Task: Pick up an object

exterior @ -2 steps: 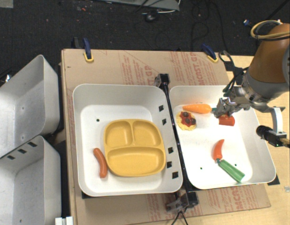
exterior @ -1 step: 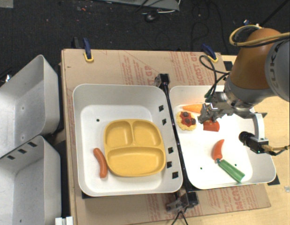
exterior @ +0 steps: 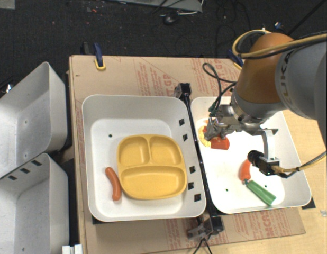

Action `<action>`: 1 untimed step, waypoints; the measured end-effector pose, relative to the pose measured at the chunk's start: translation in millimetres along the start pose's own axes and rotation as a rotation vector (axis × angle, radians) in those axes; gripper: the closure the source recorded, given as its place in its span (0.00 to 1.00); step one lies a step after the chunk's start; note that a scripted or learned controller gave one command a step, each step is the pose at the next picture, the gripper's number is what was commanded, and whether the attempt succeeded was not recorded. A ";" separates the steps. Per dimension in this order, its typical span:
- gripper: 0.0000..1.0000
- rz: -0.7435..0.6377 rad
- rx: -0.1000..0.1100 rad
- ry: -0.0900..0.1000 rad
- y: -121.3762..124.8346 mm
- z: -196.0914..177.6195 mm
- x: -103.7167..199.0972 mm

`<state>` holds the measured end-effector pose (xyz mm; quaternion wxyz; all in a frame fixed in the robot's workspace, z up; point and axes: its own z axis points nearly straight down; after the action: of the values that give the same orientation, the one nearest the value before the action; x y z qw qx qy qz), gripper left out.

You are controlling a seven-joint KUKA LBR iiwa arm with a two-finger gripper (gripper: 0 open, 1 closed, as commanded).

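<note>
Over the right bin [exterior: 290, 157], camera view: the arm [exterior: 269, 83] reaches in from the right, wrist pointed down, and the gripper [exterior: 218, 133] hangs at the bin's near-left part. It is directly above a red block [exterior: 220, 143] and looks to be touching its top edge or just short of it. How the gripper is set cannot be told, because the wrist hardware hides the tips. Nothing can be seen held.

- The red block lies on the bin floor, with a yellow piece [exterior: 205, 135] just beside it against the left wall. The wall probably crowds a grasp from that side.
- An orange piece [exterior: 244, 170] and a green stick [exterior: 260, 192] lie nearer the front, apart from the gripper.
- The left bin [exterior: 100, 136] holds a yellow divided plate [exterior: 151, 166], with a sausage [exterior: 113, 183] along its left edge, well apart from the arm.

Judgement: the red block is the likely target, and the pick is not yet secured.
</note>
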<state>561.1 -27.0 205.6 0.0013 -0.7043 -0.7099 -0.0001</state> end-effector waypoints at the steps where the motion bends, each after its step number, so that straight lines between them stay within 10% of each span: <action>1: 1.00 -0.001 -0.004 -0.001 1.7 -15.4 50.5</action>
<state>562.4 23.5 221.1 -0.0004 -0.7040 -0.7102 -0.0014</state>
